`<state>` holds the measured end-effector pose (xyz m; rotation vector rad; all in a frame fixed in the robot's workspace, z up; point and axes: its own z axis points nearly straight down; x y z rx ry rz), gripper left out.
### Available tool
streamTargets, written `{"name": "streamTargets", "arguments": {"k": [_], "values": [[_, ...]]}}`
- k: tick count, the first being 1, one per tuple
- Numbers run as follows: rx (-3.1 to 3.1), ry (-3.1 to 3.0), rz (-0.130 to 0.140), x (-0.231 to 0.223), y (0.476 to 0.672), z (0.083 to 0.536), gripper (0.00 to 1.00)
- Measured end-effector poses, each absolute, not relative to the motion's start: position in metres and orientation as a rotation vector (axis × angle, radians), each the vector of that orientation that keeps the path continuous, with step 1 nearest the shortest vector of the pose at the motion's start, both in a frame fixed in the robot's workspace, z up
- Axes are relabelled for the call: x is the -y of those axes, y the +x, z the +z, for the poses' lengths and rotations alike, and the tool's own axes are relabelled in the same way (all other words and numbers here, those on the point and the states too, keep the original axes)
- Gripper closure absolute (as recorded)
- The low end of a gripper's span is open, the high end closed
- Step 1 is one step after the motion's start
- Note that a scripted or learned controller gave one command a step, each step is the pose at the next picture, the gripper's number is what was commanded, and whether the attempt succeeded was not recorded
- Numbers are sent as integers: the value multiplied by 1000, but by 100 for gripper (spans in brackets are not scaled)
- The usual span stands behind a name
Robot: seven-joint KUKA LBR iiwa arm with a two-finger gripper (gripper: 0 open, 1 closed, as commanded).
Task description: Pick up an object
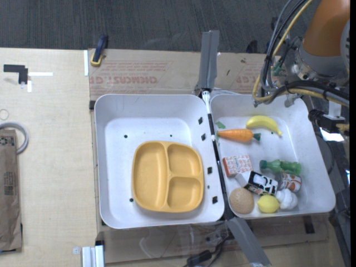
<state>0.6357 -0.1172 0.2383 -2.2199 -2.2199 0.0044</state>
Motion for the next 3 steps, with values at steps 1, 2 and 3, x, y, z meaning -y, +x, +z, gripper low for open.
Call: {"name": "streamTargets", "arguments": {"k": [1, 2, 3], "values": [[2363, -2069, 5, 126, 624, 199, 0], [2442, -1992, -12, 123, 630, 108, 0], [2598, -1765, 2, 99, 597, 90, 0]]}}
